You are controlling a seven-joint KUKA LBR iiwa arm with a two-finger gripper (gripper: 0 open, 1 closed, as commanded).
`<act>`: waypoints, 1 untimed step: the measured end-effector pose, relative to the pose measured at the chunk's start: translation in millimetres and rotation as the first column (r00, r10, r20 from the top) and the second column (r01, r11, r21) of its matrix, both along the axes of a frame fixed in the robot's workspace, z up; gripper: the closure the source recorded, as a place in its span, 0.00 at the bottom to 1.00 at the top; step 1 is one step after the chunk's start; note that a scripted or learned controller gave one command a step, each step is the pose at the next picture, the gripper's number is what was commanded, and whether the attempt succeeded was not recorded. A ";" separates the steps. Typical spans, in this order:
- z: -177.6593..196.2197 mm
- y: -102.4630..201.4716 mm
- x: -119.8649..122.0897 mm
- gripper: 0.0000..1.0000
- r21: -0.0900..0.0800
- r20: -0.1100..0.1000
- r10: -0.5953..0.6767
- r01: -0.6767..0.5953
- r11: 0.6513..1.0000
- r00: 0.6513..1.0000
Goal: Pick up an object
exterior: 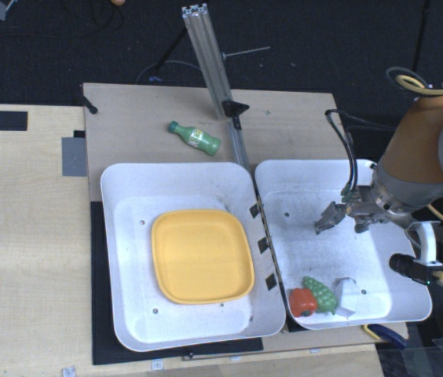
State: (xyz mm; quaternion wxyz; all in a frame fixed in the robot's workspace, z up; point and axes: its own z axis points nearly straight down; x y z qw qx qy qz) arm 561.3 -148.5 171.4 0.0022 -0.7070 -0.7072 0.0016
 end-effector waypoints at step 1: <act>-43.2 2.2 2.3 0.00 0.000 0.001 0.001 -0.001 1.000 1.000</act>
